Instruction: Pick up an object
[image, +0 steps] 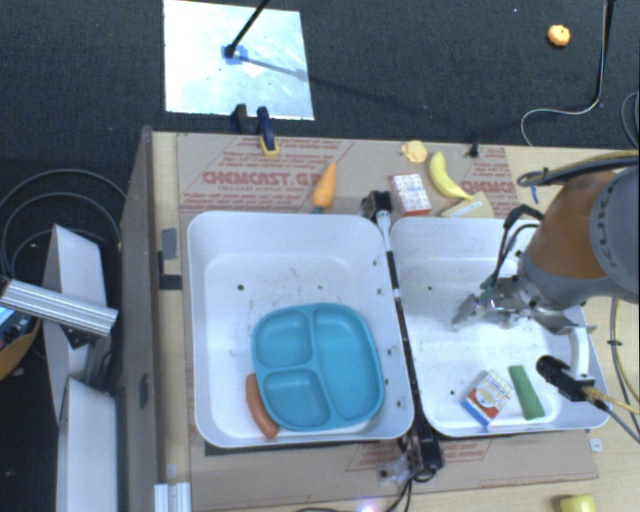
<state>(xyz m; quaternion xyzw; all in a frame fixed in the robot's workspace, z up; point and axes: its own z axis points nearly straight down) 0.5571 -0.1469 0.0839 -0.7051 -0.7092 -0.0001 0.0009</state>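
Nothing is chosen for me, so I judge the likeliest things to lift are the two nearest my reach: a small white and orange carton and a green block, lying just beside each other at the near side of the right bin. My hand hangs low over the middle of that bin, farther in than both, with nothing between its tips; how wide it stands I cannot tell. The left bin carries a blue divided tray with an orange sausage along its near left edge. On the bench beyond the bins lie a banana, a carrot and a small box, all outside easy reach.
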